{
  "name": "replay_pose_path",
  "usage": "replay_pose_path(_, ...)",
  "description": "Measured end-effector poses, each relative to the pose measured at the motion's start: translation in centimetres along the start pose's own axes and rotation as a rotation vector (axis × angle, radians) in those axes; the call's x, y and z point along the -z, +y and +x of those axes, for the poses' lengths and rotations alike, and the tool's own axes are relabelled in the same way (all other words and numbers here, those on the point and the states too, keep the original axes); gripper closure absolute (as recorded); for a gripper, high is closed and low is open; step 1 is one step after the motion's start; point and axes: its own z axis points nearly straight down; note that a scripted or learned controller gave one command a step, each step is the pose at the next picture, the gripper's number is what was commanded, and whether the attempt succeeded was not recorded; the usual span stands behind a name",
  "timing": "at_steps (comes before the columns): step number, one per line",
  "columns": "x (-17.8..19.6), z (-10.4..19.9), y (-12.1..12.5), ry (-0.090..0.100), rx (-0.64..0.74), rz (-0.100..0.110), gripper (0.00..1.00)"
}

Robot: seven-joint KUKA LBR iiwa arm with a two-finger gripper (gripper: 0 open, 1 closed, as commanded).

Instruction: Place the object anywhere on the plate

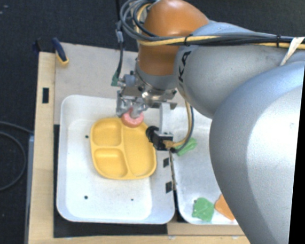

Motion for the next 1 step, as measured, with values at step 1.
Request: replay_pose_path(1, -0.12, -0.32, 0.01, -0.002, -0.004, 0.002, 0.00)
